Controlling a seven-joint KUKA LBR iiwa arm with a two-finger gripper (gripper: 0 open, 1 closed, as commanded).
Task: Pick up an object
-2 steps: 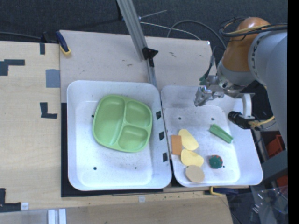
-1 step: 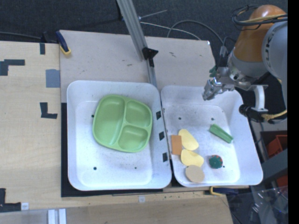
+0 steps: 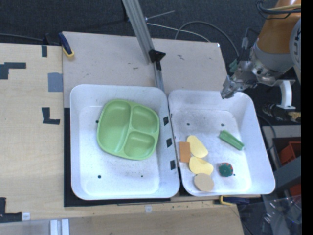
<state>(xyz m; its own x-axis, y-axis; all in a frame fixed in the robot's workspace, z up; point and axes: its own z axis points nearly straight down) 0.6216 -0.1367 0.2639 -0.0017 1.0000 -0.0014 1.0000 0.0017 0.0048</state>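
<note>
A pale wooden bench [image 3: 29,146] spreads below me, a sheet of grey board [image 3: 117,58] laid over its far part, and on that sit two shallow white bins side by side. Count with me: in the left bin [image 3: 80,180], one thing, a green divided plate [image 3: 128,129] with three compartments, lying a touch askew towards the bin's middle. In the right bin [image 3: 254,126], six small pieces. Two yellow ones, the upper yellow piece [image 3: 197,147] and the lower yellow piece [image 3: 201,166], touching each other; one orange block [image 3: 184,152] just beside them on the left; one tan round piece [image 3: 203,182] right below the lower yellow; one dark teal round piece [image 3: 225,170] near the front right; and one green bar [image 3: 231,140], lying slantwise, apart from the rest.

Now me. My arm [image 3: 279,33] comes in from the right, orange band up top, wrist bent downward and leftward. My gripper [image 3: 228,93] hangs over the far right corner of the right bin, at its rim, well apart from all six pieces. Nothing sits between my fingers; whether they are spread or closed I cannot tell from here, they show as one dark tip.
</note>
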